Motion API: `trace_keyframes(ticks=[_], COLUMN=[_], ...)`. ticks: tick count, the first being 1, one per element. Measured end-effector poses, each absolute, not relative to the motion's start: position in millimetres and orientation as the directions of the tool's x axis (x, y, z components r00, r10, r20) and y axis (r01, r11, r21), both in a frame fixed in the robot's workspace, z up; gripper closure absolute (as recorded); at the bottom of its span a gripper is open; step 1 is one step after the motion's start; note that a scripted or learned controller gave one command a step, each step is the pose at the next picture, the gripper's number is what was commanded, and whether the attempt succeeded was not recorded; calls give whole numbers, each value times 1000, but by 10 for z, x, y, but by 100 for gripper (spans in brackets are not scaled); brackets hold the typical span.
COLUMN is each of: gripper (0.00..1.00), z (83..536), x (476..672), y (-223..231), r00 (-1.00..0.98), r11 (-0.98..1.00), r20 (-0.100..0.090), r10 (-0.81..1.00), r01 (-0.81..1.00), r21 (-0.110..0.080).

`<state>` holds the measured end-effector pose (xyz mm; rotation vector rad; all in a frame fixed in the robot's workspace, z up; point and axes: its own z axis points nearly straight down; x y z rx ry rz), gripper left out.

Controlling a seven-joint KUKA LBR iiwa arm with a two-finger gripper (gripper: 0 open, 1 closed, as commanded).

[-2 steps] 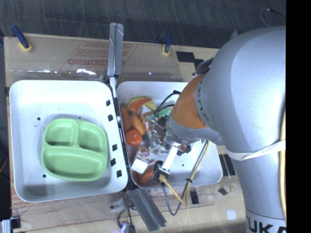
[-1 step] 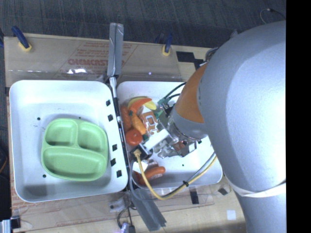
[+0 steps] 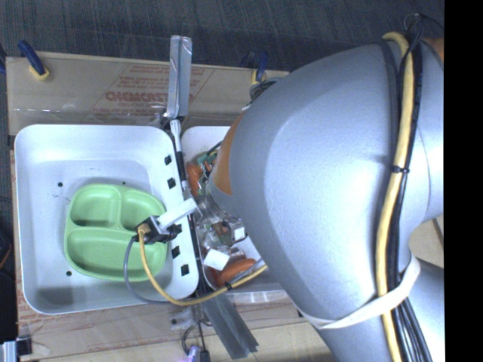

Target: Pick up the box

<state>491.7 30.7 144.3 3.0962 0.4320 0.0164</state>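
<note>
My grey arm (image 3: 332, 187) covers most of the right bin (image 3: 202, 138). Under its wrist, my gripper (image 3: 217, 231) is down among the clutter in that bin and is largely hidden by the arm. A small white boxy item (image 3: 216, 259) lies just below the gripper, beside an orange object (image 3: 235, 267). Another orange object (image 3: 196, 176) shows at the bin's left side. I cannot tell whether anything is held.
The left bin (image 3: 45, 164) holds a green divided plate (image 3: 106, 232). A yellow cable (image 3: 151, 277) loops over the divider between the bins, near a black-and-white fitting (image 3: 162, 226). A metal bar (image 3: 179, 78) stands at the back of the divider.
</note>
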Motion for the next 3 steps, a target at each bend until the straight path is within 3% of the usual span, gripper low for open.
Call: trace_keyframes(ticks=[1, 2, 3], gripper=[100, 100, 100], z=[2011, 2424, 2476], x=[5051, 5791, 6131], y=[-232, -671, -226], r00=[979, 969, 957], r11=[-979, -969, -957], r20=[-3, -3, -2], r10=[206, 246, 291], r01=[206, 246, 291], r21=[-4, -3, -3])
